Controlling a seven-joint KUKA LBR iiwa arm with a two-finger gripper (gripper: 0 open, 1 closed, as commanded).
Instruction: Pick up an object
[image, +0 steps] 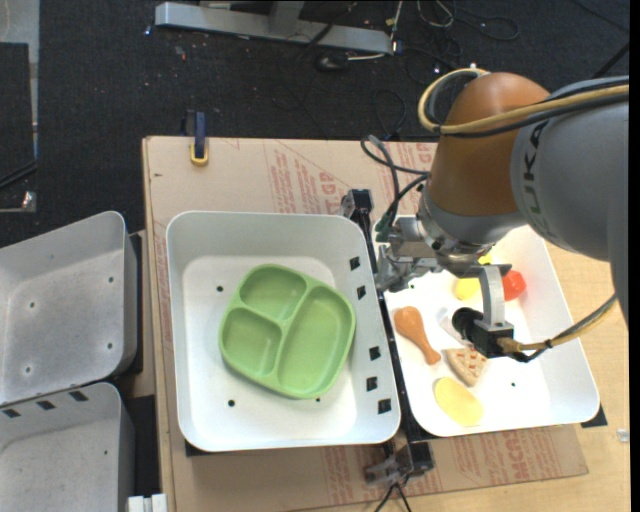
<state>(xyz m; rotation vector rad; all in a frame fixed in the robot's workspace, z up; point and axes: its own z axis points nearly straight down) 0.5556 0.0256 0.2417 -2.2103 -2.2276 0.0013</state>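
I see the pincer (410, 258) low over the right bin's (545, 375) left edge; whether it is released or clenched, I cannot tell. The drumstick (417, 333) lies in that bin just below it in view, apart from it, its long axis slanted, with the fat end upper left and the bone end lower right.

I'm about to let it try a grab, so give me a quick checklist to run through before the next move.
1. Things to pick in the right bin: ok; a drumstick, a pizza slice and a yellow piece lie there.
2. Gripper over the right bin: ok, near its upper left corner.
3. Gripper free of any object: cannot tell; the wrist hides it.
4. Drumstick uncovered from above: ok.
5. Red item uncovered: not ok; the arm overlaps it.
6. Green plate out of the way: ok, in the left bin.
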